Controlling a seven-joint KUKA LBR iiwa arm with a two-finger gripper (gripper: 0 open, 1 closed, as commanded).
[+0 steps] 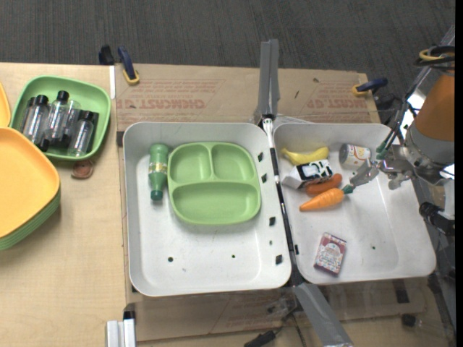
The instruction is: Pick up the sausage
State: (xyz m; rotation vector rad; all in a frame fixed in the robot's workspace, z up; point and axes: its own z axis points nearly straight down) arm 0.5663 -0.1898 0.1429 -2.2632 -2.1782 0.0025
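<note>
1. Sausage (323, 186) lies in right bin (391, 251), between carton (312, 172) and carrot (322, 199), touching both.
2. Gripper (364, 173) hovers just right; grip state unreadable.
3. Advice: descend over the sausage's exposed right end, avoiding the carrot.

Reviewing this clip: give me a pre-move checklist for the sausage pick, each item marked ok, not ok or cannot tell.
1. Sausage located in the right bin: ok.
2. Sausage free of neighbours: not ok; carrot lies against it in front, black-and-white box crowds it from behind.
3. Gripper lined up over the sausage: not ok; it sits off to its right, near the can.
4. Gripper free of any object: cannot tell.
5. Banana out of the approach path: ok.
</note>
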